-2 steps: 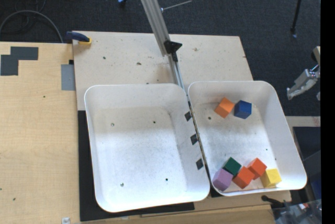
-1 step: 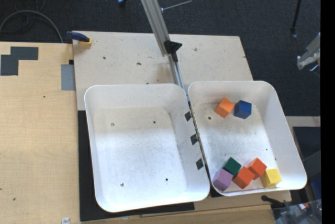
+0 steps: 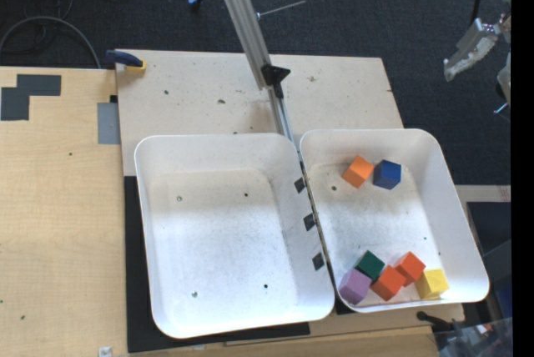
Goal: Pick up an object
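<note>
Currently, the gripper (image 3: 472,52) is seen at the upper right of the camera view, raised well apart from both bins and over the dark floor; whether it is wide or narrow cannot be told, and nothing is seen held by it. Two white bins are set side by side on the bench. In the right bin (image 3: 455,188), an orange cube (image 3: 358,171) and a blue cube (image 3: 386,173) are found just beside each other near the far wall. Near the front wall, a green cube (image 3: 370,265), a purple cube (image 3: 355,285), two more orange cubes (image 3: 399,275) and a yellow cube (image 3: 430,283) are clustered together. The left bin (image 3: 146,205) is flanked by a slanted metal rail (image 3: 244,9) rising behind the bins.
</note>
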Robot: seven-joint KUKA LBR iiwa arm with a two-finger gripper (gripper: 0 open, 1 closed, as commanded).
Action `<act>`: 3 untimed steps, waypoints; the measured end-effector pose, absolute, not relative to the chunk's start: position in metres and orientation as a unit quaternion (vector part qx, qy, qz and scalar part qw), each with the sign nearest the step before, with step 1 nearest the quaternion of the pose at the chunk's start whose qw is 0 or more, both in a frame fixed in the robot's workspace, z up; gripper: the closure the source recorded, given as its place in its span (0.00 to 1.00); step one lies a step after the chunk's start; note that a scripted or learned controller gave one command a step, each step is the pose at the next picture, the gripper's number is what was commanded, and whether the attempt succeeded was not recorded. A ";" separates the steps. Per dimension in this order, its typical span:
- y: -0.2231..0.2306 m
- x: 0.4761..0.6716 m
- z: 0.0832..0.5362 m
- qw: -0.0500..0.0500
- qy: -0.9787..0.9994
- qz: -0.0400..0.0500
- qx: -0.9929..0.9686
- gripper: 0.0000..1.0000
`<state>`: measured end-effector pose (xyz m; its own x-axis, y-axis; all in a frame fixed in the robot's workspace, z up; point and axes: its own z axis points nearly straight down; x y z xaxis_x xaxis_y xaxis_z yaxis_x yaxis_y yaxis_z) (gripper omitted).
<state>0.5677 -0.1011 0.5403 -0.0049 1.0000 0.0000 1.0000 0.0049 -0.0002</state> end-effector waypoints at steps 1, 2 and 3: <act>-0.061 0.641 0.350 0.004 -0.708 0.003 -0.706 0.00; -0.098 0.652 0.481 -0.003 -0.707 -0.002 -0.707 0.00; -0.130 0.667 0.523 -0.002 -0.706 0.000 -0.708 0.00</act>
